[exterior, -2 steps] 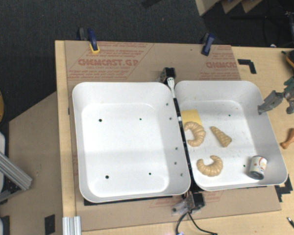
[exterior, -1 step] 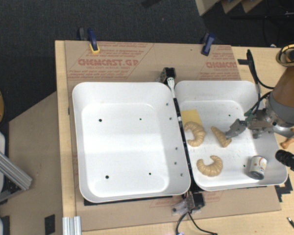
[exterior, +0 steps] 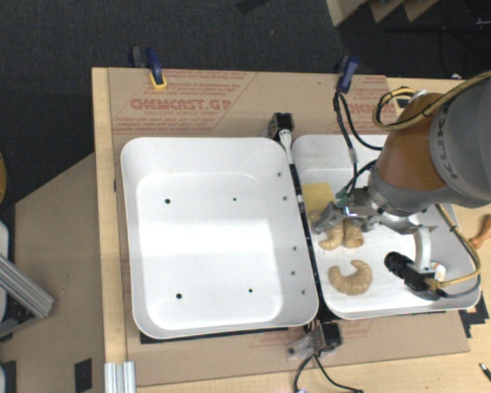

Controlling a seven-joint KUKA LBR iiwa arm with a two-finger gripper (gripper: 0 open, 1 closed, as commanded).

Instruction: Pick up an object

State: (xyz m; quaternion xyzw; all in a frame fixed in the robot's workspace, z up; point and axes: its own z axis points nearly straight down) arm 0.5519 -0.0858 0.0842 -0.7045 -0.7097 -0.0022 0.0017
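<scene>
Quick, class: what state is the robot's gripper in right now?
Gripper: down in the right white bin over a tan croissant-shaped pastry; open or shut cannot be told.

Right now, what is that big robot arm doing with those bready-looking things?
The grey and orange arm reaches into the right bin, trying to pick something up. Its tool is low over a tan pastry piece, beside a yellow block. Another croissant-shaped piece lies nearer the front. The left bin is beside it.
</scene>
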